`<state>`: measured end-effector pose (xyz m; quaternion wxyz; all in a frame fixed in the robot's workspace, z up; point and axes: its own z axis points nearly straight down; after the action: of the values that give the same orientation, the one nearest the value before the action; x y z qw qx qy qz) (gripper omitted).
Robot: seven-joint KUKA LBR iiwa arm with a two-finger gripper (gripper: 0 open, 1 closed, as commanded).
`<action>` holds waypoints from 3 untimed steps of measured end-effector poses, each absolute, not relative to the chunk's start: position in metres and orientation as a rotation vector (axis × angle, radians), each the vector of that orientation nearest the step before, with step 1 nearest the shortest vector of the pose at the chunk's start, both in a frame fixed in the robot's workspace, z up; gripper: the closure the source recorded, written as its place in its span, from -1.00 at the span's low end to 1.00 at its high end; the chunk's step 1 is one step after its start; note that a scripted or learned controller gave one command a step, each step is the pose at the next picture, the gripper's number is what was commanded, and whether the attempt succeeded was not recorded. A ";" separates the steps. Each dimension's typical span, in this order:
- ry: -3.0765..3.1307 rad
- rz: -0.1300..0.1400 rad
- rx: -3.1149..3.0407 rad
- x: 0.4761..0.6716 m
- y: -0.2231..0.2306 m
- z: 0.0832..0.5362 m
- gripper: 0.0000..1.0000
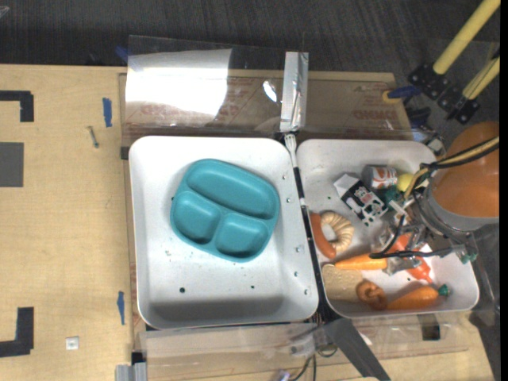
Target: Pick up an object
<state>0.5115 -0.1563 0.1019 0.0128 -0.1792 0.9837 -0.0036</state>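
**Objects crowd the right bin under the arm**

Objects for picking lie heaped in the right bin: a carrot across the middle, a second carrot near the front wall, a tan ring-shaped piece by the left wall, and a small can with a black-and-white item toward the back. I see little free floor there; the bare patches sit at the back left corner and front right corner. The left bin holds just a teal divided tray, with wide white margins all round it. The arm comes in at the right edge, its orange band cut off by the frame. The gripper hangs low over the clutter, and I cannot tell its opening, since cables and objects blur together there.
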 end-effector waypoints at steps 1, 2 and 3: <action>3.087 -0.007 -0.494 0.513 -0.123 0.239 1.00; 3.128 0.002 -0.250 0.488 -0.085 0.184 1.00; 3.130 0.000 0.069 0.580 -0.096 0.242 1.00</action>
<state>0.5796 -0.0958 0.2425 0.0053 0.0220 0.9997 -0.0001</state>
